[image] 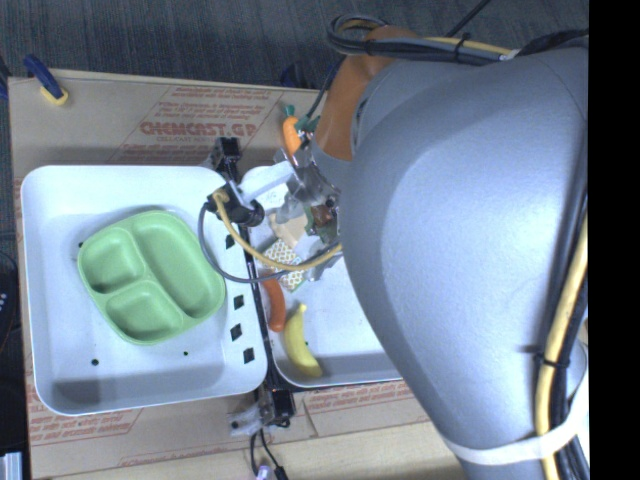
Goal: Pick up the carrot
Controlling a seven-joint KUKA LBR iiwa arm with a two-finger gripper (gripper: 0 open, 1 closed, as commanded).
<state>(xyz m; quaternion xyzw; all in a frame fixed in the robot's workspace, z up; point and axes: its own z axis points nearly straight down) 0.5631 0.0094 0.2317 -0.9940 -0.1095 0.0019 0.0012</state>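
Carrot [274, 304] lying in right bin [340, 373] against its left wall, banana [299, 343] just beside it, end effector [300, 203] above, finger state indeterminate, green divided plate [150, 274] in left bin [50, 268].

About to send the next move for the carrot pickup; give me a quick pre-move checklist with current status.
1. Carrot identified: cannot tell. One orange piece with a green top sits at the right bin's far end, and a second orange piece sits beside the banana.
2. Gripper above the right bin: ok.
3. Carrot held: cannot tell; the arm blocks the view.
4. Green plate apart, in the left bin: ok.
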